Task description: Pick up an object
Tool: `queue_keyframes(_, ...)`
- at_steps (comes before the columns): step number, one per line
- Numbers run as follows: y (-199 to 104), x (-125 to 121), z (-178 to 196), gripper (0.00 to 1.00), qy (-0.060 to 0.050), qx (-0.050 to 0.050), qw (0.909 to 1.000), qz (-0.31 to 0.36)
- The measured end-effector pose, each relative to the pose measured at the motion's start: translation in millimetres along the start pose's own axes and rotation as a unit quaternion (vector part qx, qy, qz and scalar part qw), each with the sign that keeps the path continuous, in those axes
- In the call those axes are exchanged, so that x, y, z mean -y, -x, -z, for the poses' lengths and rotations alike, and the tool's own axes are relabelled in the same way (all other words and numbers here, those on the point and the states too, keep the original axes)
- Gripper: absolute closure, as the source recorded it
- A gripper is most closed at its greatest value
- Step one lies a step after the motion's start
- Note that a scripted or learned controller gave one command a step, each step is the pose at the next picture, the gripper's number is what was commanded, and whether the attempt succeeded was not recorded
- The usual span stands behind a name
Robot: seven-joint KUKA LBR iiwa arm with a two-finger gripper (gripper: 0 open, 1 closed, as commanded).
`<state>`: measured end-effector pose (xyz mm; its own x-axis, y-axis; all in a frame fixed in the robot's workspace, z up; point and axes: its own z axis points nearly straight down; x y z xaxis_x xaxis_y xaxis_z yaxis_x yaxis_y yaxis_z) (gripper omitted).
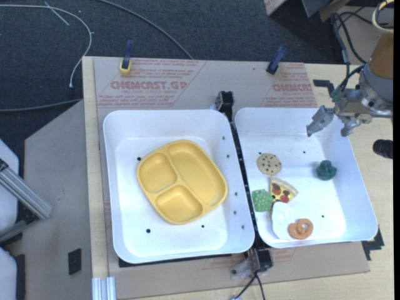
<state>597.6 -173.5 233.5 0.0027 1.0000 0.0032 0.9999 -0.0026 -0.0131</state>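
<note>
Two white bins sit side by side on my bench. Left bin (119, 142) holds a yellow tray (181, 181) with three compartments, lying a bit rotated. Right bin (356, 167) has the small stuff: cookie (269, 164) near the bin's left wall, pizza slice (282, 190) just below it, green piece (262, 199) touching the pizza's left side, white plate (282, 216) under those with a pretzel (300, 229) on its lower right. Dark green blob (325, 170) sits apart, toward the right wall.

My gripper (332, 124) hangs over the right bin's upper right corner, coming in from the right. Jaws look spread, with bare bin floor visible between them; nothing pinched. Fingers (317, 120) point down-left. Gripper is well apart from the cookie and the blob, closest to the blob. Two clamps, yellow clamp (127, 62) and blue clamp (275, 60), sit on the board's far edge.
</note>
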Motion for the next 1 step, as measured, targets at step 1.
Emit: queue_keyframes(1, -0.3, -2.5, 6.8, 0.00, 0.006, 0.001, 1.0000, 0.001)
